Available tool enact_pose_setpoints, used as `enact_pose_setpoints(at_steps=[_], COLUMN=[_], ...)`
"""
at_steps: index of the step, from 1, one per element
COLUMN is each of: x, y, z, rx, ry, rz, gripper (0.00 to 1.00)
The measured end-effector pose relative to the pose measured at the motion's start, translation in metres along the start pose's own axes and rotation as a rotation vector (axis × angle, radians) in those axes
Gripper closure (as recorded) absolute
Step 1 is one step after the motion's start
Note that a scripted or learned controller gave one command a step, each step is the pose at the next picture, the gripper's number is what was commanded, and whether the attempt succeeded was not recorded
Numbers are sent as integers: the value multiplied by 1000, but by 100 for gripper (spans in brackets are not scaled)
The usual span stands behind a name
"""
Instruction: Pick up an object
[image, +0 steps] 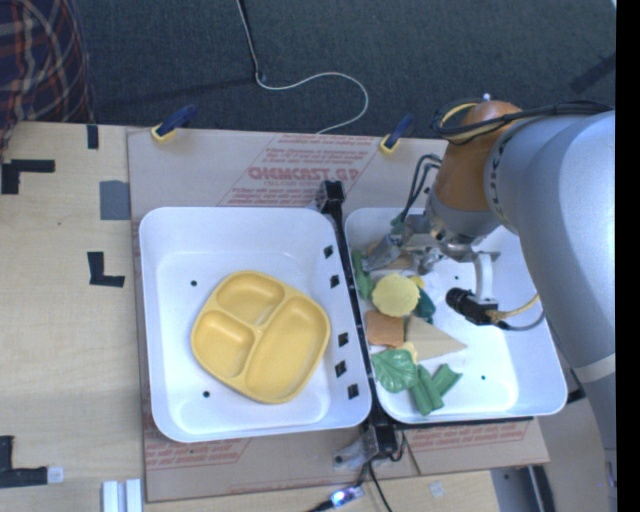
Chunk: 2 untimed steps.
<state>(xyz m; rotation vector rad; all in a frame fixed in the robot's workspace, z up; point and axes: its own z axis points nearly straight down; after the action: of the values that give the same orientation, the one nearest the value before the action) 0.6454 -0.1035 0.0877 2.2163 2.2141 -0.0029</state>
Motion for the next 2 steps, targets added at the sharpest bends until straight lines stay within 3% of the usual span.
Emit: enact_pose_setpoints(at_steps=[1, 2], x=[4, -4], y=[1, -1], z=[-11, -71], rx=[-2, 2], ry=[6, 7], rz=[-2, -1], gripper=[100, 100])
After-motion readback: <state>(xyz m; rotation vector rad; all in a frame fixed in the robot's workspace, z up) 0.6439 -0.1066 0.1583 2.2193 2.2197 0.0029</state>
